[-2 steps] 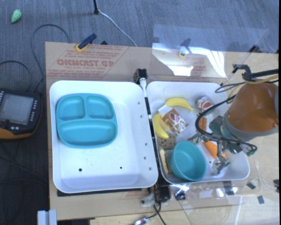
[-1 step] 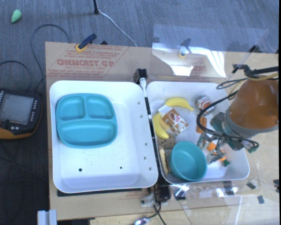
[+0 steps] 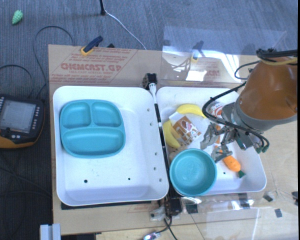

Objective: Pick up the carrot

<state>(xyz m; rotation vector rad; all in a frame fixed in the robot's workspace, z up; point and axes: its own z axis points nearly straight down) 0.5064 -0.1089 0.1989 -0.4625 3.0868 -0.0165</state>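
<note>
The bench carries two white bins side by side. The left bin (image 3: 140, 184) holds a blue tray (image 3: 92, 128) with three parts, sitting toward the bin's far left corner. The right bin (image 3: 255, 181) is more crowded. A round blue bowl (image 3: 192, 171) sits at its near left corner. Just behind the bowl lies a snack packet (image 3: 185, 130), and a yellow banana (image 3: 189, 109) curves around the packet on the far side and the left side. The carrot (image 3: 232, 164) — small, orange, with a green tip — lies near the bin's near right corner, just beside the bowl's right rim. The arm (image 3: 267, 91) reaches in from the right, with its wide orange band over the right edge of the bin. The gripper (image 3: 221, 146) hangs over the bin, just behind the carrot and close to it. Its fingers stand apart and nothing is between them — the carrot lies loose on the bin floor.
</note>
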